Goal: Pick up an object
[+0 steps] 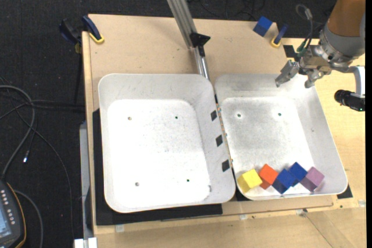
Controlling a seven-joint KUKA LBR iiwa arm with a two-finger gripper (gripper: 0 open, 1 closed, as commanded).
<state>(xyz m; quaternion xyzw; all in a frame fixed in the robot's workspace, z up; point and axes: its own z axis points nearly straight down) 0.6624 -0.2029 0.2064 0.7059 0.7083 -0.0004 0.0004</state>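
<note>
Five blocks (282, 177) sit clustered in the right bin's (273, 125) near corner.

Two white bins: left bin (116, 96), right bin (261, 87). Blocks, six total: one yellow block (250, 180), one orange block (268, 175), two blue blocks (290, 176) in the right bin, one purple block (313, 178), one more blue block (263, 25) on the counter (139, 43).

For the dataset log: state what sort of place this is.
Likely a robotics lab test bench: two white bins on a wooden board, coloured blocks in the right one, the arm's gripper above, cables on dark carpet.
</note>
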